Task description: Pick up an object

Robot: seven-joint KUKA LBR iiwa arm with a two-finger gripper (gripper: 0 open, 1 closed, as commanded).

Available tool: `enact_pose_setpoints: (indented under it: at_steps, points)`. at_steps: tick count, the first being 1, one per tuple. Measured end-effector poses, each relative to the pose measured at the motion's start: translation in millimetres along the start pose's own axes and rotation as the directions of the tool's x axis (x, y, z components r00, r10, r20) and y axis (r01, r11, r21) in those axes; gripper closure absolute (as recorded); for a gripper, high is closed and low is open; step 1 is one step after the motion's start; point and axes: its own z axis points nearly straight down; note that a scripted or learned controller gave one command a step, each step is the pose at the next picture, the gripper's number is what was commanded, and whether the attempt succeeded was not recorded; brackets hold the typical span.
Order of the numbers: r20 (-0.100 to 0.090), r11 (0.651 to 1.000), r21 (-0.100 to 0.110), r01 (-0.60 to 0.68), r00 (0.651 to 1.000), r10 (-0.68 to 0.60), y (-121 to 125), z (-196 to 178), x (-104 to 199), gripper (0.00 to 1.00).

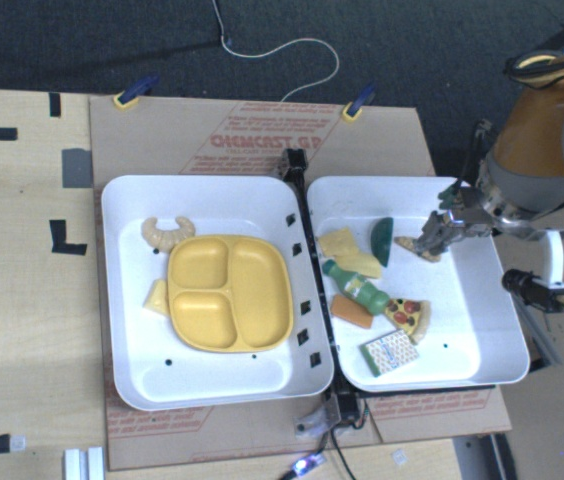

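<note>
I see the gripper [432, 240] low over the right bin [482, 353], near its far right side; I cannot tell how the jaws stand. Something small and tan [409, 245] lies at its tip. Just left, a dark green piece [381, 238] runs near to far. The green bottle [356, 285] lies slantwise, cap far-left. The left bin [127, 268] carries a yellow tray [230, 291].

Toys [374, 293] clustered (right bin's left).

A wooden bench [22, 298] carries a cardboard sheet [262, 138], with two white bins [127, 203] side by side on it
</note>
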Motion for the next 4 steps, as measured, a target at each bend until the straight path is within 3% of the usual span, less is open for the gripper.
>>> enact_pose_setpoints:
  at_steps: [3,4]
  points:
    - [0.0,1.0,0.0,0.0,1.0,0.0,-23,-4,153,1.0]
    - [0.0,1.0,-0.001,0.002,1.0,-0.002,-15,-11,210,1.0]
